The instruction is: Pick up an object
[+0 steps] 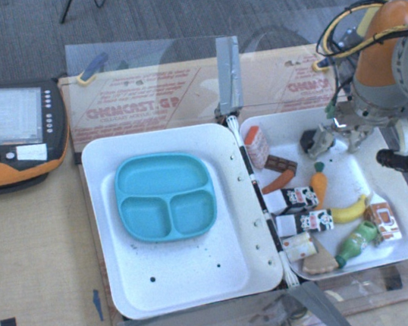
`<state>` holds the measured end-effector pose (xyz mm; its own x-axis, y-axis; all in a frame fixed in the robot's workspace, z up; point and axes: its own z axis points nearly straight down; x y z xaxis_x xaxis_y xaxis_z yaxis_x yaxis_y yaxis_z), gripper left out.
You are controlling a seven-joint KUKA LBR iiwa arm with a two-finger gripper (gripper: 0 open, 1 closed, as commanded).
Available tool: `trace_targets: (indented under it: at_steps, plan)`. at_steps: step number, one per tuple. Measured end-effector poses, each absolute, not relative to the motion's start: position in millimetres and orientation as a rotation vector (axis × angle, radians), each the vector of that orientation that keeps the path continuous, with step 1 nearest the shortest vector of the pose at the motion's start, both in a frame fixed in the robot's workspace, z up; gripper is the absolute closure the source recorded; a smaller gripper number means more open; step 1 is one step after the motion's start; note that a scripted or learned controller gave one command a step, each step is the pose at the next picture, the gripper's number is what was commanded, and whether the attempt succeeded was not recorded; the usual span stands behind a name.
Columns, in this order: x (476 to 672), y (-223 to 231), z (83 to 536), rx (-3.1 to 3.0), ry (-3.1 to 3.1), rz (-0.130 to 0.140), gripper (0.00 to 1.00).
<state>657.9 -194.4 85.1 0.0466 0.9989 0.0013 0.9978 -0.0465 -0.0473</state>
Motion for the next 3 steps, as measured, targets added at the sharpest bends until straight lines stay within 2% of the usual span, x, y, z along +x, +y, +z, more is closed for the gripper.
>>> trace_targets:
  at_steps: [1, 2, 3]
  plan:
    - [657.4, -193, 92, -2.243, -2.141, 0.054, 1.0]
    - [657.5, -193, 92, -2.242, -2.142, 0.054, 0.0]
    - [592.1, -161, 86, -2.104, -2.336, -0.005, 0.0]
